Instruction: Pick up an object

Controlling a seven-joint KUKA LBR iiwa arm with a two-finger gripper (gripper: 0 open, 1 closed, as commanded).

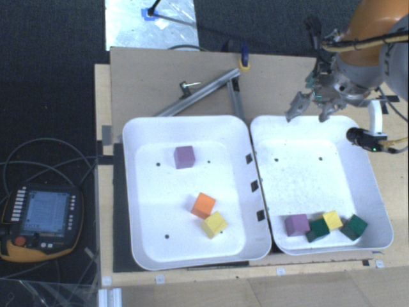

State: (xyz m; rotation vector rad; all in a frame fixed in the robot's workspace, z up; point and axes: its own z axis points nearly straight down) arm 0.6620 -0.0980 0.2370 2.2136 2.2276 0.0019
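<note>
Robotics lab, KUKA arm (374,27) over bench w/ two white bins (137,171), teach pendant (41,219) on floor

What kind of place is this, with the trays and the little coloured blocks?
Most likely a robotics lab or test bench. A robot arm's gripper hangs over two white bins holding coloured blocks, and a handheld control pendant lies on the carpet alongside.

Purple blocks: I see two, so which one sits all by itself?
The purple block in the left bin. Nothing touches it, while the purple block in the right bin sits pressed against a dark green block.
</note>
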